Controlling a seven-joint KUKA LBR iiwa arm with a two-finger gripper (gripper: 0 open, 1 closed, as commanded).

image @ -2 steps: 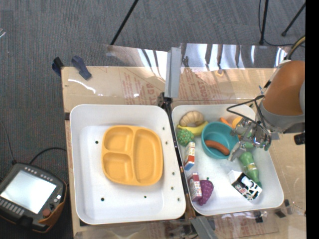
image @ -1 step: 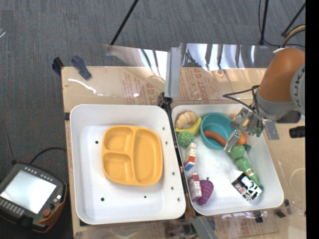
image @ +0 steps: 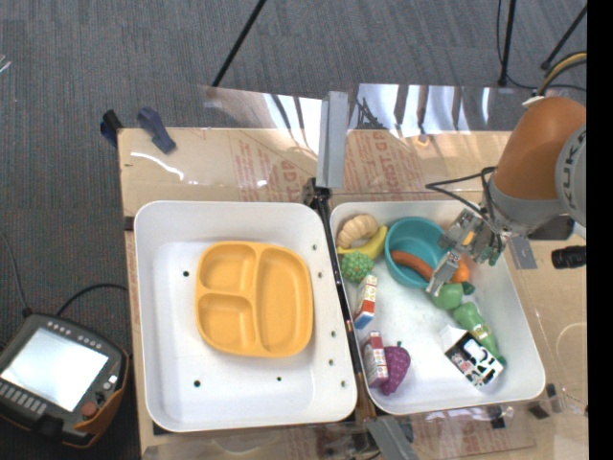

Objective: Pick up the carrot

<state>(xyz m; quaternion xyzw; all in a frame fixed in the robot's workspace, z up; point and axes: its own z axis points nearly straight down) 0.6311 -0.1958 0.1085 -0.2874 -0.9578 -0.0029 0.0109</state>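
Note:
The carrot (image: 412,262), an orange-red stick, lies inside a teal bowl (image: 414,234) at the back of the right bin (image: 525,353). My gripper (image: 450,274) reaches in from the right and hangs low over the bowl's right rim, just right of the carrot's lower end. A small orange piece (image: 464,272) shows right against the gripper; whether it is held is unclear.
The right bin also holds a croissant (image: 358,227), a banana (image: 374,242), a green ball (image: 355,265), small cartons (image: 366,302), purple grapes (image: 395,364), green fruits (image: 458,303) and a black-and-white box (image: 474,357). A yellow divided plate (image: 255,298) sits in the left bin (image: 158,353).

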